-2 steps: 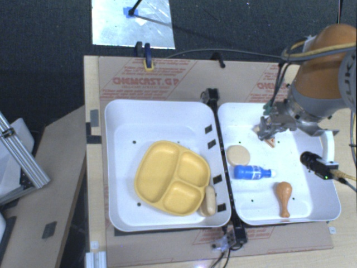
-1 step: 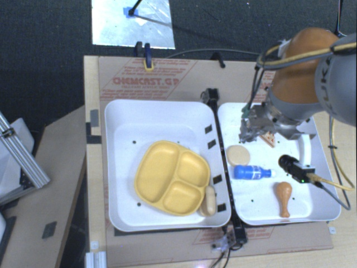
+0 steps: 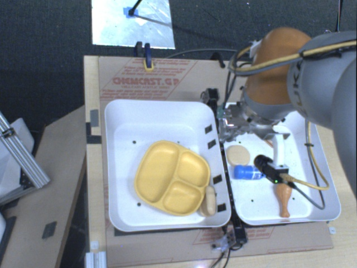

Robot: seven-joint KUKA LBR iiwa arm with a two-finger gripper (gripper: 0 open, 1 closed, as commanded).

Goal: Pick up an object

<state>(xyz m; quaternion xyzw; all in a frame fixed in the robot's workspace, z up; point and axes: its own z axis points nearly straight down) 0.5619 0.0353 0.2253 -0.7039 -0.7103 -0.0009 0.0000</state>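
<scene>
My gripper [image 3: 230, 126] hangs low over the back left corner of the right bin [image 3: 318, 205], close to the divider between the bins. Just in front of it lies a round beige disc [image 3: 238, 152]. A small blue object [image 3: 244, 173] sits a little nearer the front. A tan drumstick-shaped toy [image 3: 284, 197] lies toward the front of the same bin. A white stick-like piece [image 3: 280, 149] lies under the arm, partly hidden by it.
The left bin [image 3: 120, 149] holds a yellow divided plate [image 3: 172, 176] with a small beige roll-shaped piece [image 3: 209, 200] against its right front edge. The grey arm with its orange band [image 3: 279, 54] covers the back of the right bin.
</scene>
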